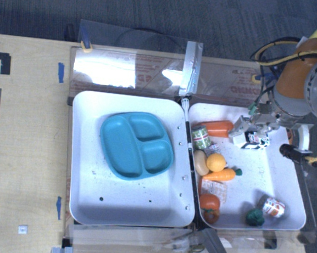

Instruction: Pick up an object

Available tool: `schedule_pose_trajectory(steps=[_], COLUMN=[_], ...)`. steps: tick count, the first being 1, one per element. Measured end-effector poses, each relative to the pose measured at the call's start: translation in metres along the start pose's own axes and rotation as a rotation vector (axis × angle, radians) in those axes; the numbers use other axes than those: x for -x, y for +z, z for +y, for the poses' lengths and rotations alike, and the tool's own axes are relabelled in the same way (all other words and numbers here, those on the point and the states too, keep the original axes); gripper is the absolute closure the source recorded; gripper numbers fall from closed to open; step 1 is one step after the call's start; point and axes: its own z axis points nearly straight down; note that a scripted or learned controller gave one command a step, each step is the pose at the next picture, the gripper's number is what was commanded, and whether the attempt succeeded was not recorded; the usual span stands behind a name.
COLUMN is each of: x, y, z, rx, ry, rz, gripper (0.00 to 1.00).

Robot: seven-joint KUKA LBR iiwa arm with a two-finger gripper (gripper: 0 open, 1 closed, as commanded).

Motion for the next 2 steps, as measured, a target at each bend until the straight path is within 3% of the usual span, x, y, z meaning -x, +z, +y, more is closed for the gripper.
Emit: schedule_pose_trajectory(steps=[1,2], x=[-0.0295,-0.0295], y=[-0.0342,-0.0438], z=[-0.0182,-0.0174], rx=[0.032,0.035], ry=[-0.351,-0.352], rz=[-0.014,-0.016], gripper=[0.0,1.0])
